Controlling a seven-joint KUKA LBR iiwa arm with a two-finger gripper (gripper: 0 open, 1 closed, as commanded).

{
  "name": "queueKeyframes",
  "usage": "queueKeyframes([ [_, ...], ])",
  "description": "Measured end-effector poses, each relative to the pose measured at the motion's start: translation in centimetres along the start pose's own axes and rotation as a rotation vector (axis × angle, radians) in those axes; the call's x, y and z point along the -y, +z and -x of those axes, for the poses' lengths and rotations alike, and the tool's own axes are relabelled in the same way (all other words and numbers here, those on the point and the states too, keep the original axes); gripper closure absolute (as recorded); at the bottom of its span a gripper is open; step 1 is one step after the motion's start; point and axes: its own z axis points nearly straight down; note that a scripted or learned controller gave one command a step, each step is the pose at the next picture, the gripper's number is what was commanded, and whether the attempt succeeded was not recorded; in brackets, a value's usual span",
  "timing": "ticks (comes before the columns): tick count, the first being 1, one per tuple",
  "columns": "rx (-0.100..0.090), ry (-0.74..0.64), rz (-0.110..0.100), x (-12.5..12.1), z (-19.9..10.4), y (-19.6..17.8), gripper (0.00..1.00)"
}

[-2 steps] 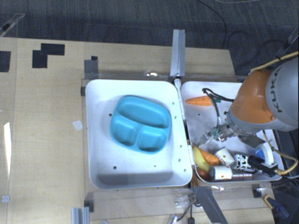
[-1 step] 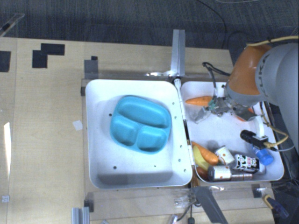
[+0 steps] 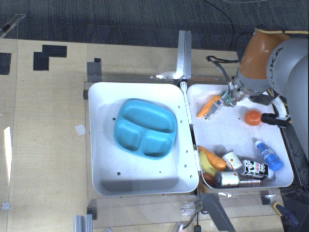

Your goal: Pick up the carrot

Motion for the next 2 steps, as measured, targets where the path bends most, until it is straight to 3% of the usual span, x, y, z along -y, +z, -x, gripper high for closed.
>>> queueKeyframes([
  [1, 0.021, -0.006, 0.021, -0.6, 0.2, -1.5, 1.0],
  [2, 0.017, 0.103, 0.02, -1.2, -3.5, -12.4, 1.0],
])
